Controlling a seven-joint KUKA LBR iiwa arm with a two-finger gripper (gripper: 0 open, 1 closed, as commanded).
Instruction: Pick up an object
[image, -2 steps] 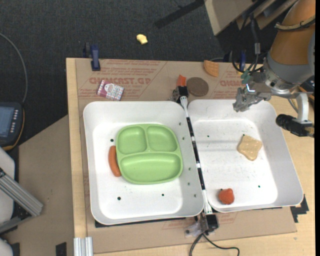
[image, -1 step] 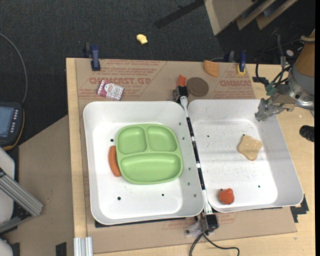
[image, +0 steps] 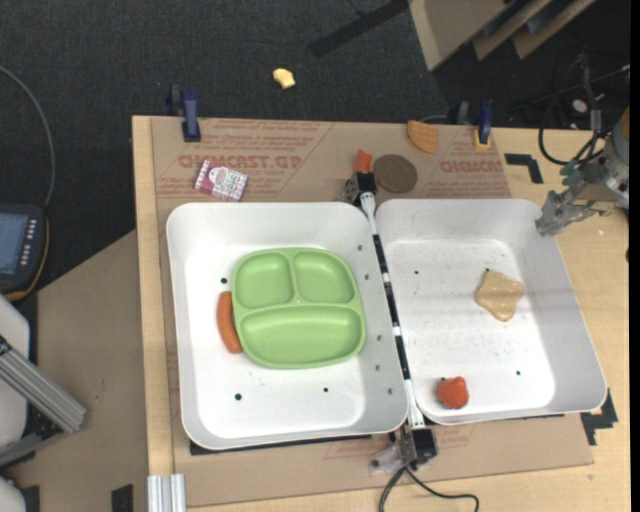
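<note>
The right bin (image: 530, 240) holds a tan, bread-like chunk (image: 497, 295) near its middle and a small red fruit-like piece (image: 453, 392) by its near edge. In the left bin (image: 200, 240) lies a green divided plate (image: 297, 306), with an orange sausage-shaped piece (image: 229, 322) against its left side. My gripper (image: 572, 207) hangs over the far right corner of the right bin, up and to the right of the tan chunk and well apart from it. Nothing hangs from it.
On the cardboard behind the bins lie a brown disc (image: 395, 173), an orange wedge (image: 423, 135) and a small pink-and-white packet (image: 221, 179). Blue clamps (image: 188, 112) grip the board's far edge. Cables run at the upper right.
</note>
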